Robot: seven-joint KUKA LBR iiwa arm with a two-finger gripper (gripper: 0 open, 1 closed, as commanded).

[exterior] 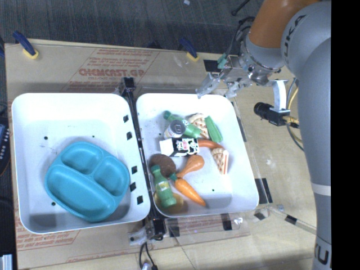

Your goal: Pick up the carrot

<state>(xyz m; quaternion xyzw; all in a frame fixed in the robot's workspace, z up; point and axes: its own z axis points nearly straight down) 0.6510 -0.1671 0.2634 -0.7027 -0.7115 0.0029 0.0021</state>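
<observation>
Seen from above, the surface [84, 75] carries two shallow white bins side by side. The left bin [34, 117] holds a blue divided plate [87, 179] lying toward its near side. The right bin [239, 167] holds a heap of toy food. The carrot [187, 190] lies near the front of this bin, its orange body slanting toward the near right and its green top touching a green bottle [163, 187] just to its left. Behind it sit a brown round piece [163, 163], an orange pear-shaped piece [193, 164], a small black-and-white carton [181, 146] and a green vegetable [213, 128]. The arm [304, 44] reaches in from the right, and the tool [216, 86] hangs above the back rim of the right bin, well apart from the carrot. Its fingers are spread and nothing sits between them.
</observation>
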